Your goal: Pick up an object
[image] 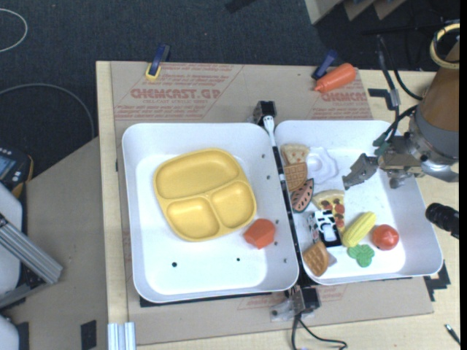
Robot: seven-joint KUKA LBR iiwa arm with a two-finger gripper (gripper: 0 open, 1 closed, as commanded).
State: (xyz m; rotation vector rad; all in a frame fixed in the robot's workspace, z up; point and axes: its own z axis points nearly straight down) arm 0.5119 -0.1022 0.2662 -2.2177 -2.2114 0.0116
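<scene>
My gripper [376,179] hangs over the right bin [419,250], above its bare middle, open with nothing between its fingers. Toy foods lie to its left and in front of it: a bread slice [295,153], a waffle piece [295,175], a brown-and-red piece [303,194], a pizza slice [330,200], a yellow corn cob [359,228], a red tomato [384,236], green broccoli [361,254] and a brown cookie [316,258]. The corn and the pizza slice are the closest, and the gripper touches neither.
The left bin [139,195] holds a yellow divided plate [204,193] and an orange-red toy [259,232] near the divider. An orange clamp [336,77] and a blue-yellow clamp [155,63] sit on the board behind the bins. Cables run at the right rear.
</scene>
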